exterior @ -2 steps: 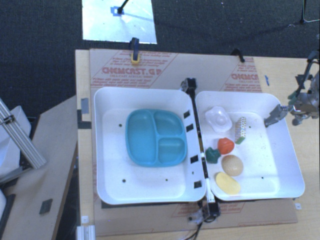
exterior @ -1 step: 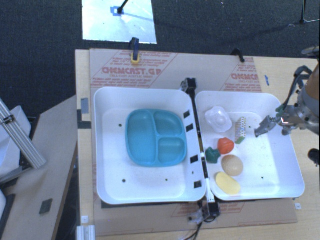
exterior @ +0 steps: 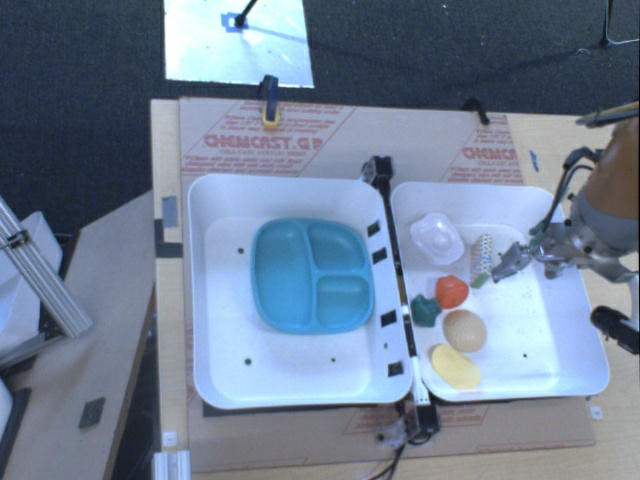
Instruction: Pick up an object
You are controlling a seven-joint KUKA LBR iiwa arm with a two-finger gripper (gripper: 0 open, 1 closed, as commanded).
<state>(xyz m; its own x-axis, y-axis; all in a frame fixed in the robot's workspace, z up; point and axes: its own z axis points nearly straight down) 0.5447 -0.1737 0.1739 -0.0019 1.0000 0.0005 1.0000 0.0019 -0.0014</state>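
The right bin [exterior: 560, 368] holds several small things. A clear plastic cup-like piece [exterior: 437, 236] lies at its back left, with a pale ridged strip [exterior: 483, 253] to its right. Below them sit a red ball-shaped piece [exterior: 452, 291], a dark green piece [exterior: 426, 311], a tan egg-shaped piece [exterior: 464, 330] and a yellow piece [exterior: 455, 366]. My gripper [exterior: 508, 263] reaches in from the right and hangs over the bin's middle, its tip just right of the ridged strip and up-right of the red piece. I see nothing held in it.
The left bin [exterior: 215, 368] holds a blue divided plate [exterior: 310, 274]. A black clipped divider [exterior: 392, 288] runs between the bins. The arm's grey body and orange band [exterior: 610, 193] stand over the right bin's right edge. The right half of the right bin's floor is bare.
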